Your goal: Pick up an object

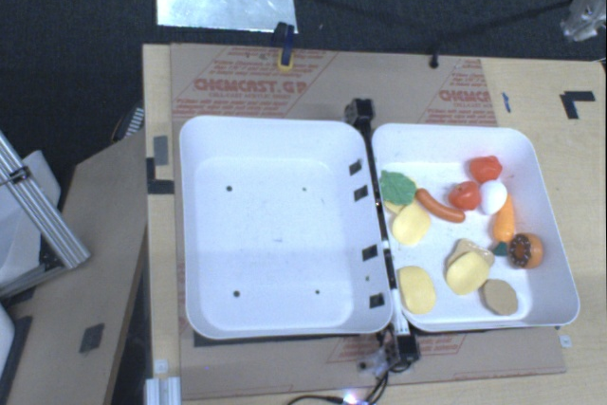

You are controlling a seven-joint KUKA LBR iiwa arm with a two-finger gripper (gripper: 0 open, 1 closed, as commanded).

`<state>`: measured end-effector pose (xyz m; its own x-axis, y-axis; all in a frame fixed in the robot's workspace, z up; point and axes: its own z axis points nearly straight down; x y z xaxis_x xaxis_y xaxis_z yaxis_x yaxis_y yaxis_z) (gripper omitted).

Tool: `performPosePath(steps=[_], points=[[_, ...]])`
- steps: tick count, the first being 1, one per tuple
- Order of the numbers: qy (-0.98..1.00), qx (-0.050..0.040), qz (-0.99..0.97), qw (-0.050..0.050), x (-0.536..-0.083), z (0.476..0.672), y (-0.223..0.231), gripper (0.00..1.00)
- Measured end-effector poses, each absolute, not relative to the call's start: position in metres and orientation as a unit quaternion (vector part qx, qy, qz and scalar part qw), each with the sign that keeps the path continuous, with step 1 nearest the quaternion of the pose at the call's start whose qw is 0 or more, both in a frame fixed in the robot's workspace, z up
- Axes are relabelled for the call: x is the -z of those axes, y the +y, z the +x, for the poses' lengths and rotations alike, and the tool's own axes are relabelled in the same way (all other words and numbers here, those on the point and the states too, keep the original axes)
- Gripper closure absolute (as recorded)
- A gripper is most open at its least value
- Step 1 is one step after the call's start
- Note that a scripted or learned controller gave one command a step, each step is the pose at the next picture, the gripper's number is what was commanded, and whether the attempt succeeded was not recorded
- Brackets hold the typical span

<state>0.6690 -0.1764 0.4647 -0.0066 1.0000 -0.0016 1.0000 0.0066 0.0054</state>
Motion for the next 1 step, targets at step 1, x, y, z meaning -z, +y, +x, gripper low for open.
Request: performPosePath(steps=[1], points=[[0.71, -0.0018, 0.705, 0.003, -0.4884, 0.6689, -0.1461, 1.0]])
